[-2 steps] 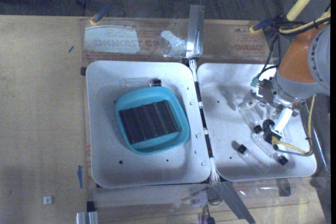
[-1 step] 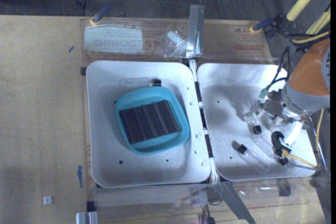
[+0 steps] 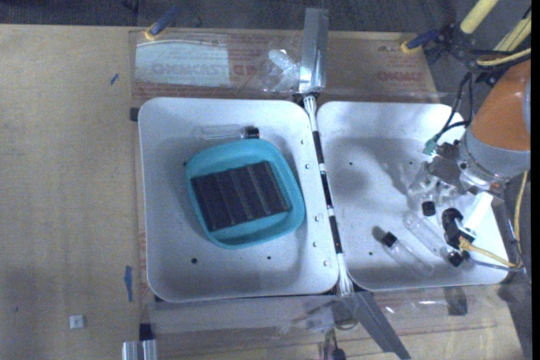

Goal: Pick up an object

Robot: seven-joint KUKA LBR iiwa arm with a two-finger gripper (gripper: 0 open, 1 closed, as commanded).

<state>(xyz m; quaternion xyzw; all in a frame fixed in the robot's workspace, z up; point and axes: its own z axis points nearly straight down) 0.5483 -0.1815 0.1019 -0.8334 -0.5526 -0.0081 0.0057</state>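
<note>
A teal dish (image 3: 245, 191) with a dark ridged insert lies in the middle of the left bin (image 3: 160, 206). Just behind it lies a clear tube with a black cap (image 3: 228, 132). My gripper (image 3: 430, 198) hangs low over the right side of the right bin (image 3: 363, 139), below the orange-banded wrist (image 3: 504, 118). A small black piece (image 3: 388, 238) rests on the bin floor to the gripper's lower left. A clear, hard-to-read item (image 3: 419, 229) lies just below the gripper, and I cannot tell whether they touch.
Cables and black fittings (image 3: 456, 240) trail from the wrist over the right bin's near right corner. A metal divider post (image 3: 315, 55) and crumpled clear plastic (image 3: 278, 67) sit behind the bins. Bare wooden bench spreads to the left.
</note>
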